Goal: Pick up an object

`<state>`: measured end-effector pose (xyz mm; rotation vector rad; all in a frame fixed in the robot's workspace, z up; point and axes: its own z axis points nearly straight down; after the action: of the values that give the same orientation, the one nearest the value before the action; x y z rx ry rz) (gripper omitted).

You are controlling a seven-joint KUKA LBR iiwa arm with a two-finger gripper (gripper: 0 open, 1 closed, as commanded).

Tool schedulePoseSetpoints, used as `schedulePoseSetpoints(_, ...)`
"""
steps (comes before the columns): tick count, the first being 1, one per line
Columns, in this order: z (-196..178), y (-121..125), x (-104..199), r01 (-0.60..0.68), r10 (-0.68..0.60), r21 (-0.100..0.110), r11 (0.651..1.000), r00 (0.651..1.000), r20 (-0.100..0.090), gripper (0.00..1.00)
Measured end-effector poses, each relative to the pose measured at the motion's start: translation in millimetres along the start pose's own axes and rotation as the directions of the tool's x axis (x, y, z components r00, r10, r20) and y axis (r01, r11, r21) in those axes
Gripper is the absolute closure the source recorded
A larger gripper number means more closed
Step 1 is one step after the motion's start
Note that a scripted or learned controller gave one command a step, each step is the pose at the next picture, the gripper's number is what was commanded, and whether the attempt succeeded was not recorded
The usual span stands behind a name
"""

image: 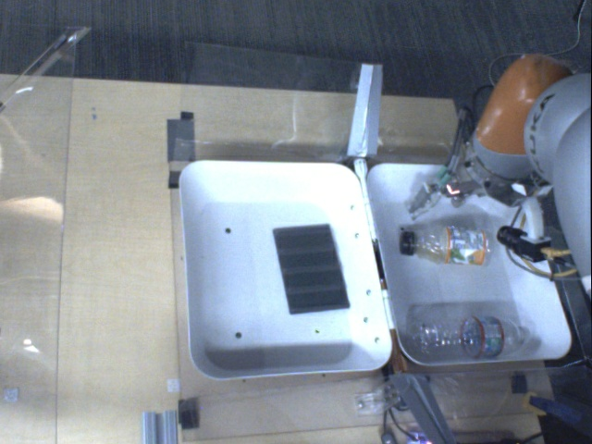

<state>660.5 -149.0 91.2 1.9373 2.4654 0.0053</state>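
The work surface is a pale wooden bench (102, 276) filling the lower three quarters of the frame; a dark grey ribbed floor (231, 7) runs across the top. A clear plastic sheet (37, 202) with glare patches covers the bench at the left of the frame. Two shallow white bins sit side by side at centre and right.

The left white bin (213, 276) holds a flat black ribbed rectangular pad (311, 267), lying slightly tilted near the bin's middle. The right white bin (398, 192) holds two bottles. A clear plastic bottle with a black cap and an orange-and-green label (446, 245) lies on its side at the bin's middle, cap toward the left. A second clear plastic bottle with a blue-and-red label (462, 336) lies on its side along the bin's lower wall; its outline is faint against the white.

The grey arm with its orange band (518, 104) enters at the upper right and is cut off by the frame edge. The two-finger gripper (442, 191) hangs over the upper part of the right bin, above the labelled bottle and apart from it. Its finger spacing is too small and blurred to resolve; nothing is seen between the fingers.
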Motion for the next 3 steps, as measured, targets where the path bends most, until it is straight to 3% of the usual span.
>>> schedulePoseSetpoints(1,2,-45,63,0.229,-0.229,-0.004,0.973,0.973,0.0,0.0)
schedulePoseSetpoints(2,-11,-41,63,0.228,-0.228,-0.014,0.973,0.974,0.004,1.0)
schedulePoseSetpoints(3,-11,-42,63,0.229,-0.228,-0.014,0.973,0.974,0.003,0.0)
